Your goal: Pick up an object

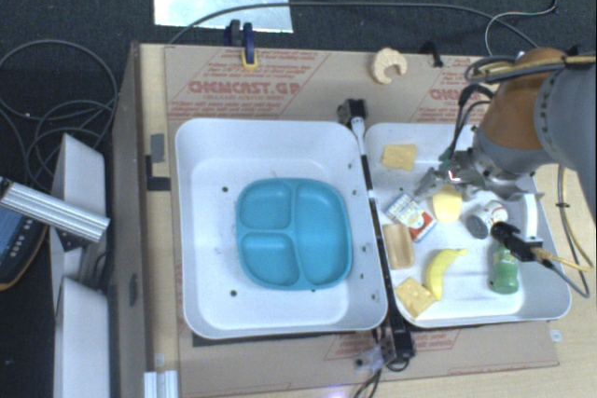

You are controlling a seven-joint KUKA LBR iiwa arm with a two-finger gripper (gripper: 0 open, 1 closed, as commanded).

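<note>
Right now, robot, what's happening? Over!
Gripper low in right bin, by the yellow lump. Nothing seen held. Banana, green bottle crowd close.

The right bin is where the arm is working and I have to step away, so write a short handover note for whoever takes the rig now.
Pincer: low over the right bin, just above a pale yellow round item. Whether it is open or shut cannot be told from this view, and no grasp is confirmed.

Right bin holds: banana, green bottle, red and white packet, small can, cheese-like wedges and.

Left bin: blue divided plate.

On the bench outside the bins: a croissant-like piece.

Done: arm positioned. Left: grasp and lift one object.
</note>
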